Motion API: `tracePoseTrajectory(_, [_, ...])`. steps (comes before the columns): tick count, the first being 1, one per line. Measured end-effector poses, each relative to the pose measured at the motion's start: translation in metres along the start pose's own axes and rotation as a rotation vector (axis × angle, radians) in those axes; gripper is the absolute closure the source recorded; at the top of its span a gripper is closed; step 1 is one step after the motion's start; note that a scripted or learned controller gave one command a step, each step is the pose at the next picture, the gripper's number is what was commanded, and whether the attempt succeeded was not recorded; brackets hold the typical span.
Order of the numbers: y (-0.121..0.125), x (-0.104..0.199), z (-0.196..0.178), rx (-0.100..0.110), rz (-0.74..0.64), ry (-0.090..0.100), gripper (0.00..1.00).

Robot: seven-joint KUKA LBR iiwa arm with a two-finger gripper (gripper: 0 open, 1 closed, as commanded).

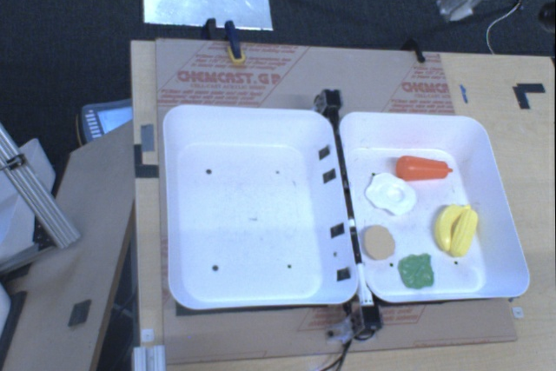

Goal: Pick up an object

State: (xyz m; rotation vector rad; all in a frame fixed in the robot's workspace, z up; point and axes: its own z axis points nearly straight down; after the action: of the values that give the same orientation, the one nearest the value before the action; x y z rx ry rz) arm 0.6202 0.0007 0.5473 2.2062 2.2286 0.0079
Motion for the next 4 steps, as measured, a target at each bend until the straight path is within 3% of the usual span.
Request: tracePoseTrajectory(4, [0.002, 0.001, -0.044, -0.010, -0.023, -0.002, 1.00])
